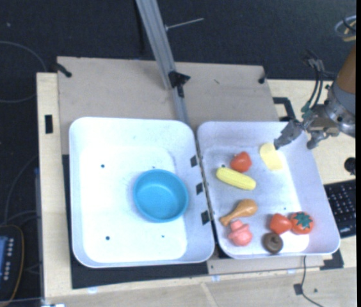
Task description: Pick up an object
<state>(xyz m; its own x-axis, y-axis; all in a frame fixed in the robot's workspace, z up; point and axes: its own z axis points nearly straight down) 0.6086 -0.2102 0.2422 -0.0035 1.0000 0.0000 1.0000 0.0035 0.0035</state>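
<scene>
The bench [123, 85] carries two shallow white bins side by side. The left bin [104, 139] holds a blue bowl [160, 194], upright, sitting right of the bin's centre and well apart from the walls. The right bin [228, 139] holds the loose items. The arm [344, 101] enters from the right edge, and its gripper [302, 134] hangs over the upper right rim of the right bin, its two fingers spread apart with nothing between them; one finger [287, 137] points down-left toward a pale yellow block [271, 157], whose upper corner lies just beside the fingertip, contact not determinable. A yellow corn cob [236, 178] lies tilted near the bin's centre, with a red pepper-like piece [241, 162] just above it, touching or nearly so. Below these a tan drumstick [239, 211] lies at a slant, and a pink item [240, 234] sits just under its lower end. Along the lower right, a red tomato-like piece [280, 223] and a red strawberry-like piece with a green top [301, 222] sit side by side, and a small dark brown round item [272, 242] rests just below the tomato-like piece near the front wall.
</scene>
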